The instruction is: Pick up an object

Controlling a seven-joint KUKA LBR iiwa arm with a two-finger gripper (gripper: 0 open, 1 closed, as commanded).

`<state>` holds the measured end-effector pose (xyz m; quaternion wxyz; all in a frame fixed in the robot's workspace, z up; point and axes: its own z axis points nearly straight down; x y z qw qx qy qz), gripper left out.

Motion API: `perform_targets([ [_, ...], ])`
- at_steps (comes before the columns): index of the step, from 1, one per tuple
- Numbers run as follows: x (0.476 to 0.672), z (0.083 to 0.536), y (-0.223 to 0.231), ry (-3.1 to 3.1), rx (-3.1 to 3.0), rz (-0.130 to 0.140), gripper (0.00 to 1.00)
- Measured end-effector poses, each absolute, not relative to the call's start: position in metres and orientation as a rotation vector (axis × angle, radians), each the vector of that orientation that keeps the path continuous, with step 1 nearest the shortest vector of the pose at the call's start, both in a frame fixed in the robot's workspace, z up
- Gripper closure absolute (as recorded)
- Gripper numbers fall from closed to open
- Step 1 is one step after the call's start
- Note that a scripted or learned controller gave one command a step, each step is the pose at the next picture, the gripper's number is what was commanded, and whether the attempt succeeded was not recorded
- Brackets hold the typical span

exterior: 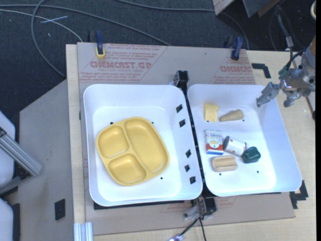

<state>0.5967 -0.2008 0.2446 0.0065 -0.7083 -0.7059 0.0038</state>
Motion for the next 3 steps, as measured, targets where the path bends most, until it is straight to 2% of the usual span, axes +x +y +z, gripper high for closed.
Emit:
perform_targets([
  [1,0.599,0.253,-0.2,-2.222,-2.22,0.0,0.0],
  [2,0.589,0.202,-0.201,-2.218,-2.218,0.003,0.0],
  [3,0.587,0.143,-0.192,-2.218,-2.217,0.003,0.0],
])
